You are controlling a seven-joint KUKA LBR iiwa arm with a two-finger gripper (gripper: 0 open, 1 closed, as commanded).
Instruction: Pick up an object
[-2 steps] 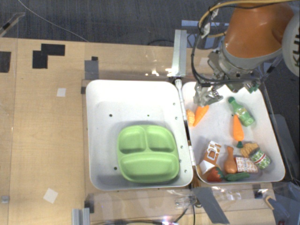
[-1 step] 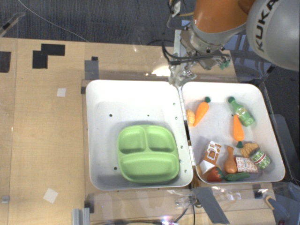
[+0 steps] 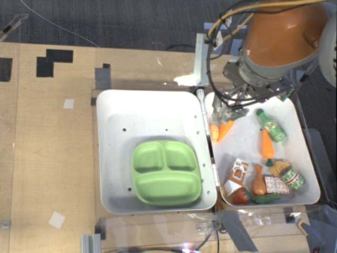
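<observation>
Two white bins [image 3: 158,101], labels on packets [image 3: 238,172] unreadable; hand [image 3: 225,112] above carrot [image 3: 224,129], grip state indiscernible.

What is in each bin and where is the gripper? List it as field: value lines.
left bin: green divided plate
right bin: carrot by the left wall, second carrot, green bottle, pile of toy food at the near edge
gripper: over the right bin's far left corner, just above the carrot by the left wall
arm: reaching in from the right
held object: none visible between the fingers
</observation>
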